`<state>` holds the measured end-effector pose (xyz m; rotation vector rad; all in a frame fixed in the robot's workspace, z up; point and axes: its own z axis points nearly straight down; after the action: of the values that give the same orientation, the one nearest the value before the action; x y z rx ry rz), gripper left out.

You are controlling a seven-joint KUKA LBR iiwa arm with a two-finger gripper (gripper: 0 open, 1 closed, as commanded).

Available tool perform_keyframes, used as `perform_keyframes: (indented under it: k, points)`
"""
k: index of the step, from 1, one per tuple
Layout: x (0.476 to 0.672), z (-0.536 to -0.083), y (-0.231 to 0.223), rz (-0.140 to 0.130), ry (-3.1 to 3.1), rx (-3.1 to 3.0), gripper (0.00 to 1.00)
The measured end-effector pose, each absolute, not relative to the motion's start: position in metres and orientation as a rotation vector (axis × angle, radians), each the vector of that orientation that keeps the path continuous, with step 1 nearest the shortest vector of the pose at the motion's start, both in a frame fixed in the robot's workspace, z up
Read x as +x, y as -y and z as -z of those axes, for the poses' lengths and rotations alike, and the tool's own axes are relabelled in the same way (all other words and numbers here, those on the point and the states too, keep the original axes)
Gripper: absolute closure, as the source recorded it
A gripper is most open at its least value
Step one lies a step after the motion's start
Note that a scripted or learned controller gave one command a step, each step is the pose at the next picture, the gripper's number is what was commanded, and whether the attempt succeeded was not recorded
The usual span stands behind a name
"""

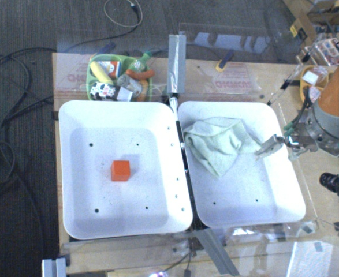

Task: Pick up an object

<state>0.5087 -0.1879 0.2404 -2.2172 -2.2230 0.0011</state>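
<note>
A small orange cube (120,170) lies flat near the middle of the left white bin (77,120). A crumpled pale green cloth (218,143) rests in the back half of the right white bin (285,206). My gripper (268,146) reaches in from the right over the right bin's right side. It hangs just right of the cloth's edge, pointing left and down. Nothing shows in its grasp. The grey arm with its orange band (333,94) stands at the right edge of the view.
A green basket (120,77) of small toys sits behind the left bin. A grey metal post (177,62) rises at the back between the bins. Cables lie on the dark floor to the left. Clutter stands at the back right.
</note>
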Motion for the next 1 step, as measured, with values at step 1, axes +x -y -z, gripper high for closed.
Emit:
perform_keyframes:
  k: [1]
  points:
    - [0.5083,-0.2513,0.1698,0.001,2.247,-2.195,0.00]
